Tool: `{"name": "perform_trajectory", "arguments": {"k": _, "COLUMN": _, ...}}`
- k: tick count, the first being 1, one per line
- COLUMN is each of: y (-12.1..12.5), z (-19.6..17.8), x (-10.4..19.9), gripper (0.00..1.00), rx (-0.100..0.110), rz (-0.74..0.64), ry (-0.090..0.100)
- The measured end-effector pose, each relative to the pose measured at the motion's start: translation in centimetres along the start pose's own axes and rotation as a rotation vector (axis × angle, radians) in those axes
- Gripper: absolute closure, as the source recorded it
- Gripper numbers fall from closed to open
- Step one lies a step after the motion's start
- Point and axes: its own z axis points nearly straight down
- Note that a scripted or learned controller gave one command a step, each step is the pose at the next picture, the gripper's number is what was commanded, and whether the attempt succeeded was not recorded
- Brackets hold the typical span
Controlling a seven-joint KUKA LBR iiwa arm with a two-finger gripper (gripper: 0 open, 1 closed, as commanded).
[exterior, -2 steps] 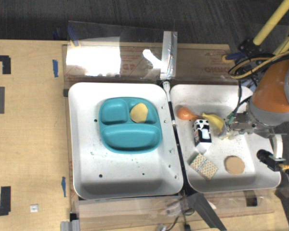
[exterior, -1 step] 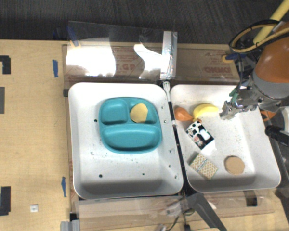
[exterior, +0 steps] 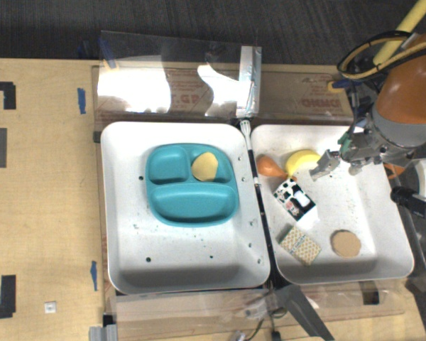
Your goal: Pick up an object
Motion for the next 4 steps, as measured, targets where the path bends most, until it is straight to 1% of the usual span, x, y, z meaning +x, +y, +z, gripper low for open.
{"name": "perform_trajectory", "arguments": {"k": 1, "y": -0.1, "z": 6.3, "x": 3.4, "gripper": 0.0, "rx": 0.005, "rz": -0.092, "ry": 0.002}}
{"name": "perform_trajectory", "arguments": {"k": 2, "y": 7.5, "z": 8.2, "x": 1.3, "gripper": 0.0, "rx": -0.039, "rz": -0.265, "ry": -0.013}}
{"name": "perform_trajectory", "arguments": {"k": 3, "y": 5.9, "z": 8.4, "x": 2.2, "gripper": 0.0, "rx": -0.054, "rz": -0.169, "ry": -0.017}}
{"name": "perform_trajectory", "arguments": {"k": 4, "y": 7.7, "z": 9.1, "x": 1.4, "gripper": 0.0, "rx": -0.03, "rz": 0.086, "ry": -0.01}}
